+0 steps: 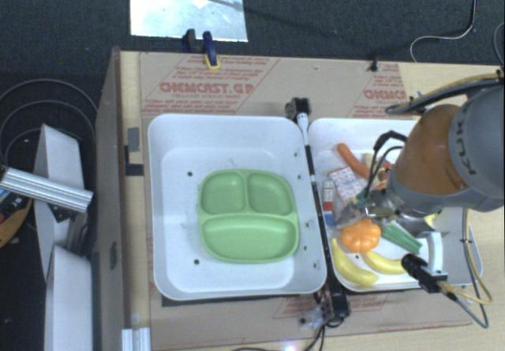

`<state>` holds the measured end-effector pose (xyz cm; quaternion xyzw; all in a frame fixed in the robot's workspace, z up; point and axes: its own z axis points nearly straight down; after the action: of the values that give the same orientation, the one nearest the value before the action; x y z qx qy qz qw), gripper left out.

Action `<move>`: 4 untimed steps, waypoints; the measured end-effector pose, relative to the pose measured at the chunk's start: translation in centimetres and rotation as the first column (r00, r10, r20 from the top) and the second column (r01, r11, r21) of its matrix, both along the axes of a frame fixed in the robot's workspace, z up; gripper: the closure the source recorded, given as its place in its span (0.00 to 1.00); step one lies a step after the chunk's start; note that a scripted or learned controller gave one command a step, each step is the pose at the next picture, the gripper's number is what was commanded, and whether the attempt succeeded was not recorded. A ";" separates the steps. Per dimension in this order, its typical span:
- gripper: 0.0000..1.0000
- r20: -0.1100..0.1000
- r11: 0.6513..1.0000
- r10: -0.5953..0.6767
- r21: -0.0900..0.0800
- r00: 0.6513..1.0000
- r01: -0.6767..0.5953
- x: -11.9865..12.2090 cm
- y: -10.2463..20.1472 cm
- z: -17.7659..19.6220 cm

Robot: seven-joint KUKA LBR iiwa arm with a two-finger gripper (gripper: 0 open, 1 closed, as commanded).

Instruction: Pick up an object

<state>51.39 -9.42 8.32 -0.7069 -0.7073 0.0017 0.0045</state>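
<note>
cardboard-topped bench (237,77) carries two white bins side by side. nearest you, in the right bin (319,136), two yellow bananas (351,265) lie along the front wall, with a small orange pumpkin (361,236) touching them just behind and a green piece (401,236) beside it. further back you see a printed packet (342,181) and an orange carrot (352,158). the arm (442,160) leans over these; its gripper (371,203) sits just above the pumpkin, and you cannot tell whether it has hold of anything. the left bin (166,184) holds a green divided plate (248,214).
</note>
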 end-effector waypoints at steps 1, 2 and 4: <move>1.00 0.011 1.000 0.001 -0.004 1.000 -0.001 0.5 -0.2 1.4; 0.00 0.011 1.000 0.001 -0.003 1.000 -0.001 0.5 -0.2 1.3; 1.00 0.013 1.000 0.004 -0.005 1.000 -0.004 7.9 -3.2 1.2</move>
<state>59.25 -12.66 9.51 -0.7055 -0.7087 -0.0011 -0.0015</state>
